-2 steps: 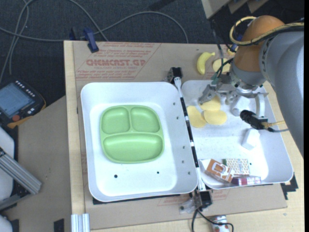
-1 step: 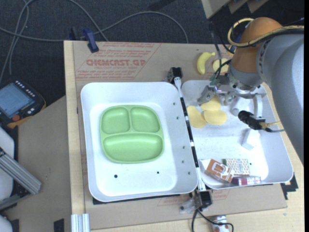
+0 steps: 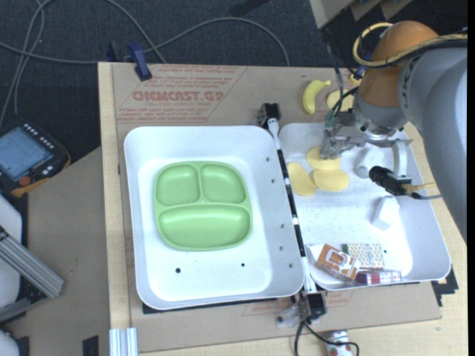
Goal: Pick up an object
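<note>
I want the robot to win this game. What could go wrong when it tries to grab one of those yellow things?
The gripper sits low over the yellow pieces, which lie flat and overlapping in the right bin. It may pinch two at once, or slide off them and come up with nothing. The bin's back wall is close too, so the fingers could bump it.

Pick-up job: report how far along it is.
Done: the arm has brought its claw down into the right bin, over the yellow pieces at the bin's far left. In hand: nothing that shows; the view does not settle whether the claw grips a piece. Left: a firm grasp and the lift. The white block and the printed packets lie untouched, and the green tray sits in the left bin.
</note>
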`<state>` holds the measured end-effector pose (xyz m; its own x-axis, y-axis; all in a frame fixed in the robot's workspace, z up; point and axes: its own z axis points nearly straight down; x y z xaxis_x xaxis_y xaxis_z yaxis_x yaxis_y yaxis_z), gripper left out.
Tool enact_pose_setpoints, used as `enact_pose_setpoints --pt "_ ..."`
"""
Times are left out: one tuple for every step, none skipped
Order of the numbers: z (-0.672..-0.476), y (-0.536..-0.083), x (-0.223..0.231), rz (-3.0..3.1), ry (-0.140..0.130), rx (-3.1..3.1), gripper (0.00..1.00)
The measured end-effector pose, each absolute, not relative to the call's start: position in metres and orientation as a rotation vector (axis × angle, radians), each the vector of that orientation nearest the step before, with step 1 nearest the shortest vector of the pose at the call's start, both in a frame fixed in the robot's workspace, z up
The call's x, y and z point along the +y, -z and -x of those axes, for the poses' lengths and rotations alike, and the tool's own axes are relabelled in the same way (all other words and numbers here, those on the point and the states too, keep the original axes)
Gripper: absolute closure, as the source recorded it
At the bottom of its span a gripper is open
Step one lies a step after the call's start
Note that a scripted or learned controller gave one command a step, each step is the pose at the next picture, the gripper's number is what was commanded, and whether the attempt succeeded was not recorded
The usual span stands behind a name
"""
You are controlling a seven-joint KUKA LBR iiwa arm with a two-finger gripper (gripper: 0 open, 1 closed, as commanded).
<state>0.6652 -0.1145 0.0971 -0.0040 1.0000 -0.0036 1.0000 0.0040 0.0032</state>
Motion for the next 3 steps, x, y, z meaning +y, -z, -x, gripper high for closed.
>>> enact_pose_setpoints --pt "-0.665 -0.097 -0.114 -2.214 0.001 2.223 0.0" --pt "-0.667 -0.085 -0.119 -2.219 0.001 2.222 0.0" --pt "-0.668 -0.098 -0.119 -2.213 0.002 2.221 1.0"
